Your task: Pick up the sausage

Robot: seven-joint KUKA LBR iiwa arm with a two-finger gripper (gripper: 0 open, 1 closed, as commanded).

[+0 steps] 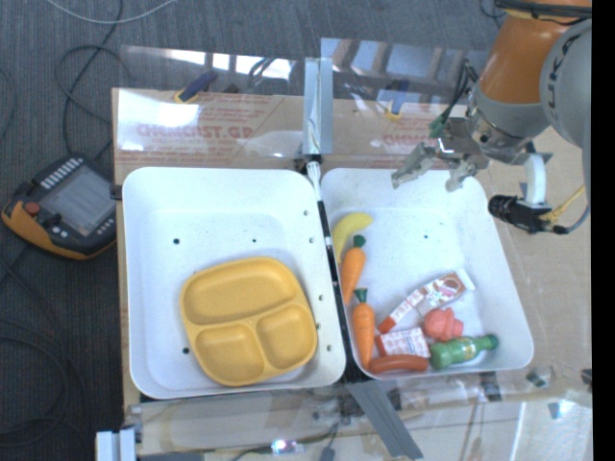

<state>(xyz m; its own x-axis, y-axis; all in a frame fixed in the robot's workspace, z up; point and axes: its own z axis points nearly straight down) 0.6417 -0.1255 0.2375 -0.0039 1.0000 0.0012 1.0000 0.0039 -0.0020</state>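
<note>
Two shallow white bins side by side on the bench: left bin, right bin.

Left bin: one yellow plastic tray with three compartments, lying toward the near right corner.

Right bin, counted: one yellow banana at the left wall; two orange carrots with green tops, the upper carrot just below the banana, the lower carrot near the front-left corner; two red-and-white wrapped packets, the long packet slanting, the short packet below it; one red lumpy toy fruit; one green bottle lying on its side; one red sausage, lying flat along the near wall, between the lower carrot and the green bottle, touching the short packet.

One two-finger gripper above the right bin's far rim, fingers spread wide, nothing between them, touching nothing. Well apart from the sausage.

Outside the bins, left: one orange-and-grey handheld pendant on the floor.
</note>
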